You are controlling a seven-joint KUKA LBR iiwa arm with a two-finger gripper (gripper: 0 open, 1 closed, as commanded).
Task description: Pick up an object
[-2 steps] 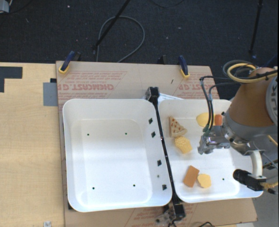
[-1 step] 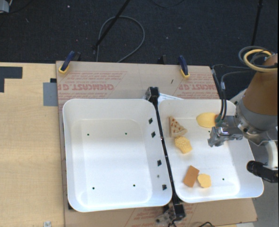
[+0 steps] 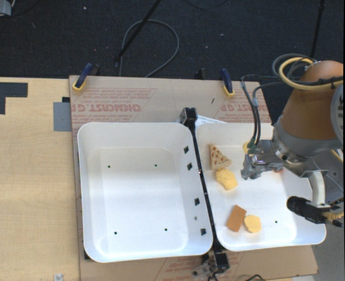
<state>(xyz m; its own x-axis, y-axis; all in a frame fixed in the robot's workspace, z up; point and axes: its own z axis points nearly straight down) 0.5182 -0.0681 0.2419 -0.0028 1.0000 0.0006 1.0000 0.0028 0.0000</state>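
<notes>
Over the right bin (image 3: 289,230), my hand (image 3: 251,170) hangs just beside the yellow lumpy piece (image 3: 227,180); whether it is released or clenched I cannot tell. I would center it above this piece, away from the wedge (image 3: 219,156), then descend straight.

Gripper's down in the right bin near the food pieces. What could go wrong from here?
1. The gripper sits beside the yellow lump, not over it; closing here may just nudge it away.
2. The wedge lies close to the lump, so a grasp could catch both or neither.
3. Both lie near the divider, leaving little finger room on that side.
</notes>
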